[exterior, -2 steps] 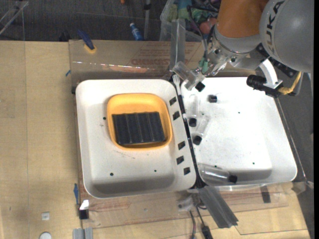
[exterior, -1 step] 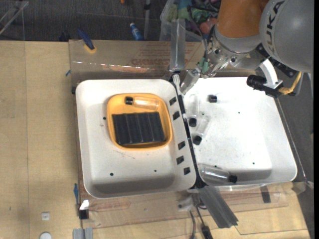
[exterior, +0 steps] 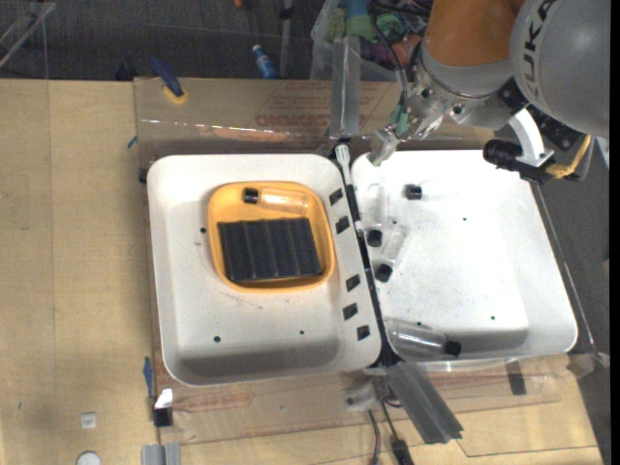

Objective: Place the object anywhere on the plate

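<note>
A dark cylinder (exterior: 418,338) lay in the right bin (exterior: 504,260); the left bin (exterior: 184,318) held an orange plate (exterior: 223,201) carrying a black ridged slab (exterior: 268,248). I couldn't tell the gripper's (exterior: 402,134) state.

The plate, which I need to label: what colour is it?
The plate is orange-yellow, with a dark ribbed slab lying on it; the camera view shows this.

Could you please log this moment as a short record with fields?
plate: orange plate in the left bin
on plate: dark ribbed rectangular object, lying flat; a small dark item near the far rim
right bin: small dark pieces near the divider
end effector: above the right bin's far edge, near the divider
arm: enters from the upper right
</note>
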`<move>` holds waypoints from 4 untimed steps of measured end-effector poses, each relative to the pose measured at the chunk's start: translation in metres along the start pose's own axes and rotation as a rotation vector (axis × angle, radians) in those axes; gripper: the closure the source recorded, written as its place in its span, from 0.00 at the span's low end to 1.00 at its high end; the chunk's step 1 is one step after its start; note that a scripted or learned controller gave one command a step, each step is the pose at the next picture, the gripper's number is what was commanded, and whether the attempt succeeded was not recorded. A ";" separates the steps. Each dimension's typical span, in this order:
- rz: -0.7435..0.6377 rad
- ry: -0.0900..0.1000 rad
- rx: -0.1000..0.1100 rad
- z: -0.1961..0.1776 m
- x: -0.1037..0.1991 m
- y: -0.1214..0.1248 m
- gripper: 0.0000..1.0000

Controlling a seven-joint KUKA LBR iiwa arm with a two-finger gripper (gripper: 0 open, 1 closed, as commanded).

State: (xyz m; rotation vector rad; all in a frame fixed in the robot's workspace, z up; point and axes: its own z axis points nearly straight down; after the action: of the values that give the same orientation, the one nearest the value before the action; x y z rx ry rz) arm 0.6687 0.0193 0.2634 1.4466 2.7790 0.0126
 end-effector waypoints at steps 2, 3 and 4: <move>-0.078 0.002 0.009 -0.008 -0.061 -0.045 1.00; -0.180 0.005 0.009 0.009 -0.053 -0.050 1.00; -0.077 -0.001 0.006 -0.048 -0.103 -0.084 1.00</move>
State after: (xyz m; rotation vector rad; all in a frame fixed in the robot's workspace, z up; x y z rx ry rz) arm 0.6585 -0.1137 0.3109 1.3396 2.8341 0.0026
